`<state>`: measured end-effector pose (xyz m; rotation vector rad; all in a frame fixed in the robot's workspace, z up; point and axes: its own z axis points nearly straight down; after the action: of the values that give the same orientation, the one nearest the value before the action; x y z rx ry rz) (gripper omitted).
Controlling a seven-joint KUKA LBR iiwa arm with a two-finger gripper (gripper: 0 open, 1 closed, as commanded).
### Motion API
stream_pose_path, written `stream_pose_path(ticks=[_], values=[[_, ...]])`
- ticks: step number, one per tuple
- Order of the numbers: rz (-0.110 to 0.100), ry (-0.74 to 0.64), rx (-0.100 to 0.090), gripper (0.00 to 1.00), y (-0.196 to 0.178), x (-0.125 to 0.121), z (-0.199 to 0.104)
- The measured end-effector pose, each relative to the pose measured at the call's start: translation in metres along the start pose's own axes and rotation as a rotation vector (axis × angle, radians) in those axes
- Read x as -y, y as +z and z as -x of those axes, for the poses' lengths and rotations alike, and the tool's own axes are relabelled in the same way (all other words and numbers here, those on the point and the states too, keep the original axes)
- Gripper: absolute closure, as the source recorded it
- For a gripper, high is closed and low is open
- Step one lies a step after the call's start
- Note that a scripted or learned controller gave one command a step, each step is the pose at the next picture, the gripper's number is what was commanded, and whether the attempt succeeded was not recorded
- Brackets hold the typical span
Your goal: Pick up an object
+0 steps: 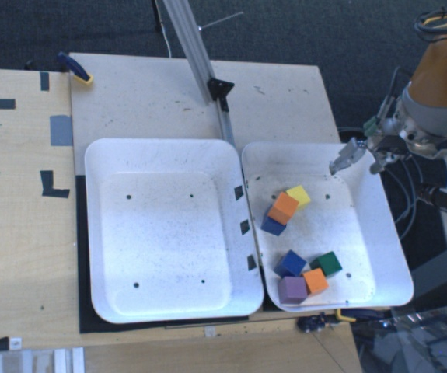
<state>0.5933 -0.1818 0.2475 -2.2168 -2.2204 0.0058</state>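
Several small blocks lie in the right bin (378, 231). An orange block (284, 207) sits against a yellow block (298, 196) and a dark blue block (273, 224) in the bin's middle. Nearer the front lie a blue block (291, 263), a green block (329, 264), a second orange block (315, 280) and a purple block (291, 289). My gripper (361, 158) hangs over the bin's back right corner, open, with nothing between its fingers. It is well apart from all the blocks.
The left bin (99, 208) stands beside the right one, their rims touching. A slanted metal rail (188, 37) runs from the top down to the bins' shared back edge. Cables hang at the far right by the arm (429, 92).
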Motion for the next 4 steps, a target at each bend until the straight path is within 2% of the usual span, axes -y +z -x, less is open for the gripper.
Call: stream_pose_path(ticks=[1, 2, 3, 4], values=[[-0.002, 0.000, -0.001, 0.00, 0.055, 0.008, -0.009], [-0.002, -0.001, 0.000, 0.00, 0.114, -0.001, -0.012], [0.004, -0.002, 0.000, 1.00, 0.100, -0.002, -0.012], [0.009, 0.000, 0.001, 1.00, 0.056, -0.006, -0.009]])
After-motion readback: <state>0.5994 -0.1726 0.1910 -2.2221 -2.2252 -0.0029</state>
